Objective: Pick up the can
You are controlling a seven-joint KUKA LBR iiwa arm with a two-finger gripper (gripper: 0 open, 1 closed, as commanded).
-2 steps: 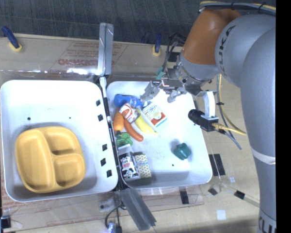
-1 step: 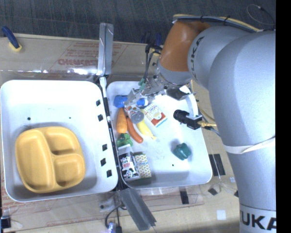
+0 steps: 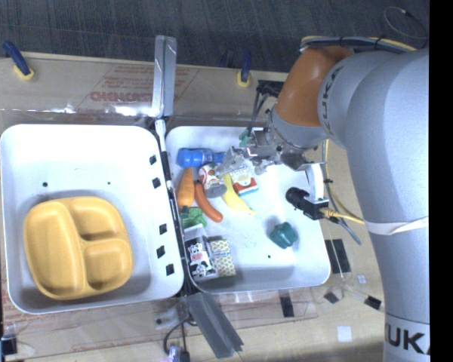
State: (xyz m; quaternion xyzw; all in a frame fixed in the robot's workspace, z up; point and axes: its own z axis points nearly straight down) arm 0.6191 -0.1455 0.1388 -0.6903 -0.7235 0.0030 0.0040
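The gripper point(image 3: 238, 162) hangs over the upper middle of the right bin point(image 3: 309, 266), right of centre in the frame; whether it is clenched or released cannot be told. The can point(image 3: 211, 181) lies just below-left of it, between a blue bottle point(image 3: 193, 157) and a banana point(image 3: 237, 199). A yellow tray point(image 3: 75, 243) sits in the left bin point(image 3: 30, 145).

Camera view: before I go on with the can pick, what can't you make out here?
- End effector: its tip merges with the clutter in the right bin; what it touches is unclear.
- Can: small and crowded by the carrot and sausage; label unreadable.
- Blue bottle: its right end is hidden behind the end effector.
- Arm: cut off by the bottom edge.
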